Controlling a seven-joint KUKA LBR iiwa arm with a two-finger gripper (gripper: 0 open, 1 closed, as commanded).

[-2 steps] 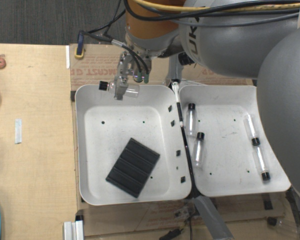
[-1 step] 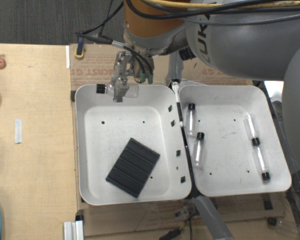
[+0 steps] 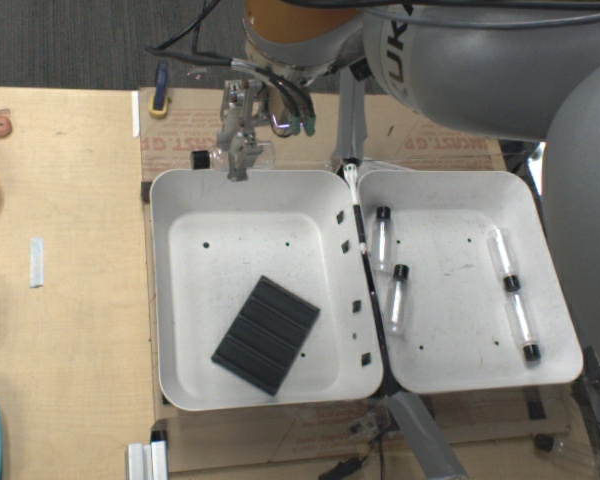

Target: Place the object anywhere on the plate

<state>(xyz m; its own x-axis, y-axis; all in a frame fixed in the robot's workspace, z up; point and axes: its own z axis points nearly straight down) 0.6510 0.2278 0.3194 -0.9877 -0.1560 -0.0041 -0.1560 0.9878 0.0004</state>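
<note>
Left bin [image 3: 170, 268]: a black ridged plate [image 3: 267, 334] was seen lying inside.
Right bin [image 3: 550, 268]: four clear tubes [image 3: 510, 293] were scattered.
Gripper [image 3: 238, 158]: was held over the left bin's far rim; jaws' state could not be told.

Arm [image 3: 460, 38] comes in from right, orange band up top; gripper [image 3: 238, 168] points down just over left bin's [image 3: 180, 298] back rim.

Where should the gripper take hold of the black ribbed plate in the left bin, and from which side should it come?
Probably from straight above, fingers closing across the short width near the middle. The plate lies flat and turned diagonally on the left bin floor, so the gripper would need to rotate to match. Its edges stand apart from the walls, leaving room for fingers on both long sides.
</note>
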